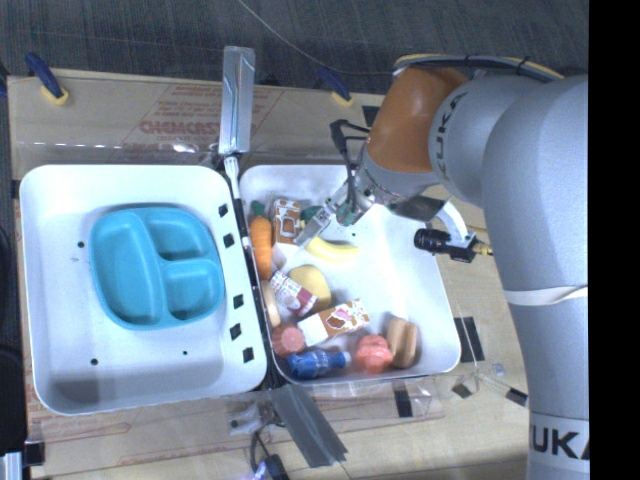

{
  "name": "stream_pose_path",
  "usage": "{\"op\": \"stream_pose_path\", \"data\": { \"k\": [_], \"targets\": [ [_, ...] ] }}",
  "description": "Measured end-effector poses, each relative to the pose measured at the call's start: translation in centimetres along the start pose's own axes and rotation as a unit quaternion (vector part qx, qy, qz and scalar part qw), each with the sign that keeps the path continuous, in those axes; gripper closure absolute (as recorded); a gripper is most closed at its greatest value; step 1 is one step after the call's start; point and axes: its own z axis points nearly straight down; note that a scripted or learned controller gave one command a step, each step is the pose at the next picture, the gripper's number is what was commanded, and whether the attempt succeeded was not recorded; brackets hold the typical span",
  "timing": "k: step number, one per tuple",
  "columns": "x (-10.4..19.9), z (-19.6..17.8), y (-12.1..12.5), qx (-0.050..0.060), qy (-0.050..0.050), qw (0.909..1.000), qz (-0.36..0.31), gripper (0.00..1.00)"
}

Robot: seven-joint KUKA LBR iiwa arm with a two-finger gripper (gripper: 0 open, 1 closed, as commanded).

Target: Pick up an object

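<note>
We judge the pick barely begun: our gripper (pixel 325 223) hovers low in the right bin (pixel 425 288) beside the banana (pixel 332 249) (jaw state we cannot tell), nothing visibly held, everything left to do

Two white bins (pixel 40 268); one blue divided tray (pixel 155 265); one carrot (pixel 262 243), one banana (pixel 332 249), one blue bottle (pixel 316 364), one hot dog (pixel 401 340).

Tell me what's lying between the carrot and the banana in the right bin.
In the camera view, a small brown-and-white packet lies between the carrot and the banana.
</note>
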Motion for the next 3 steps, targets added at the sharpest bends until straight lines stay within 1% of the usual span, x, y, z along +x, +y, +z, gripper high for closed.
{"op": "stream_pose_path", "data": {
  "k": [1, 2, 3],
  "targets": [
    [-0.6, -0.5, -1.5, 0.002, 0.012, 0.9910, -0.133, 0.00],
    [-2.4, 1.8, -0.3, 0.004, 0.012, 0.9999, -0.011, 0.00],
    [-2.8, -4.2, -3.8, 0.005, 0.010, 0.9919, 0.127, 0.00]
  ]
}}
